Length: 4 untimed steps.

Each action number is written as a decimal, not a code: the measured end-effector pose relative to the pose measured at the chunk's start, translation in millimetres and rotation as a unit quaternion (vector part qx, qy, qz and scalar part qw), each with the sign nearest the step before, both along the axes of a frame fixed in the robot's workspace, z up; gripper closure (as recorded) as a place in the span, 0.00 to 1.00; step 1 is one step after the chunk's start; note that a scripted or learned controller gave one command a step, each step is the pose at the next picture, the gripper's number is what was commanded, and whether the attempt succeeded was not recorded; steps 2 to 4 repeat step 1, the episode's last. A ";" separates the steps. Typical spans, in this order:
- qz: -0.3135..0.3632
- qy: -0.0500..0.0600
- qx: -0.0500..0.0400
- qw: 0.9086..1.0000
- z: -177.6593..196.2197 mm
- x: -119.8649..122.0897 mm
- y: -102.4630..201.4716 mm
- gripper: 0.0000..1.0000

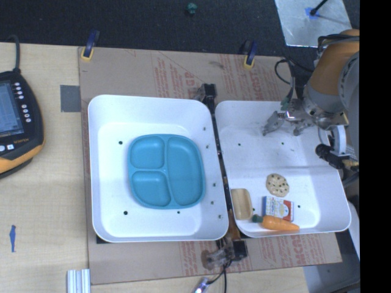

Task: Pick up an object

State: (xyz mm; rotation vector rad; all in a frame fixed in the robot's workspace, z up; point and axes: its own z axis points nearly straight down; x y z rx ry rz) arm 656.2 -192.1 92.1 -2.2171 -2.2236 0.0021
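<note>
My gripper (285,126) hangs over the back of the right bin (244,163), its fingers (270,127) spread apart with nothing between them. At the front of this bin lie a round cookie (277,184), a tan bread slice (241,203), a small printed box (278,207) and an orange carrot (280,224). All of them sit well in front of the gripper, apart from it.
The left bin (104,163) holds a blue divided plate (165,170). A teach pendant (15,121) rests at the bench's left edge. Clamps (90,44) pin the cardboard sheet at the back. The arm's grey and orange body (336,72) fills the right side.
</note>
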 end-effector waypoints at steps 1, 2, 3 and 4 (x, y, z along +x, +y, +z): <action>0.000 0.001 0.000 1.000 31.2 -98.6 -20.7 0.00; 0.000 0.001 0.000 1.000 31.2 -98.6 -20.7 0.00; 0.000 0.001 0.000 1.000 31.2 -98.6 -20.7 0.00; 0.000 0.001 0.000 1.000 31.2 -98.6 -20.7 0.00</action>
